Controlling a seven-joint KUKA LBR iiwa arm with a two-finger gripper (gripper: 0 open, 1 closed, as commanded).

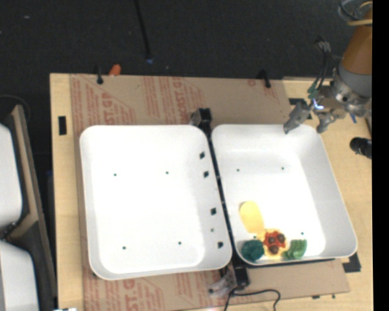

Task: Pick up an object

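Spread apart and holding nothing, the gripper [308, 117] hung over the far right corner of the right bin [311, 167]. Well apart from it, at that bin's near edge, lay a small cluster: a yellow object [251, 216], a red object [275, 240], a teal object [251, 251] and a green object [298, 247]. Beside it sat the left bin [146, 199].

Two white bins, left bin [104, 173] and right bin [314, 167], sit side by side on the bench [149, 99]. Black clips [201, 116] join them.
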